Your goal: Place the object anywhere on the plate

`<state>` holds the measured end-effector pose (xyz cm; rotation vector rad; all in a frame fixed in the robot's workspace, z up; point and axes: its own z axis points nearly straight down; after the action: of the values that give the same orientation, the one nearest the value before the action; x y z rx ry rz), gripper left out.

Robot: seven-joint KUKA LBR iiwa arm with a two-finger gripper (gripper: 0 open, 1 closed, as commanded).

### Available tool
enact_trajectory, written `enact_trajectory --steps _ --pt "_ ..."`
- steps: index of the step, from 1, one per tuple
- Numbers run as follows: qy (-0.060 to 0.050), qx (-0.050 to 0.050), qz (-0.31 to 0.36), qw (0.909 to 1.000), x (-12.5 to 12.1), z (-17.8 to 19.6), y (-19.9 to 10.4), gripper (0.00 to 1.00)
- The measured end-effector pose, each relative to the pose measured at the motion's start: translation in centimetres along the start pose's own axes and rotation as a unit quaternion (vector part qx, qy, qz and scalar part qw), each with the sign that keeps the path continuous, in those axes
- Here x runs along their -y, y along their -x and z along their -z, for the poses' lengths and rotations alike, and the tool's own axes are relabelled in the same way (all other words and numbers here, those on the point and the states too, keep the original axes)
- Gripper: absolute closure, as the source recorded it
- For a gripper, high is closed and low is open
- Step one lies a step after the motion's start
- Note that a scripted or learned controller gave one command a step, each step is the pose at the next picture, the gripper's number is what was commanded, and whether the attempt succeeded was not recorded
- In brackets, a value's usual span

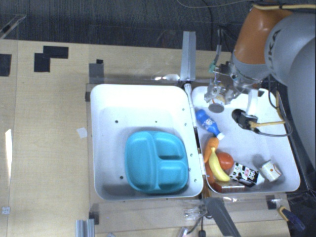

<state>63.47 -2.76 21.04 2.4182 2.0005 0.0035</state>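
Up by the right bin's (294, 181) far edge, jaws (216, 101) hover; their state is unclear.

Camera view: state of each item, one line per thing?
blue plate: lying flat in the left bin, nothing on it
blue bottle: lying on its side in the right bin
banana: lying against the divider
red fruit: resting beside the banana
black-and-white box: lying flat
white cup: tipped on its side
tool: above the right bin's far end
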Motion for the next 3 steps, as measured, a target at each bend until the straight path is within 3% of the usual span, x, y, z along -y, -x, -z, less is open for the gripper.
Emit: enact_trajectory --steps 1,2,3 --pt "0.0 -0.001 0.137 0.9906 6.2 -2.6 -3.2 1.0" --pt "-0.001 -0.001 0.177 0.9843 10.6 -2.5 -10.0 1.0" --pt "0.002 -0.002 0.176 0.9844 10.4 -1.4 -10.0 1.0"
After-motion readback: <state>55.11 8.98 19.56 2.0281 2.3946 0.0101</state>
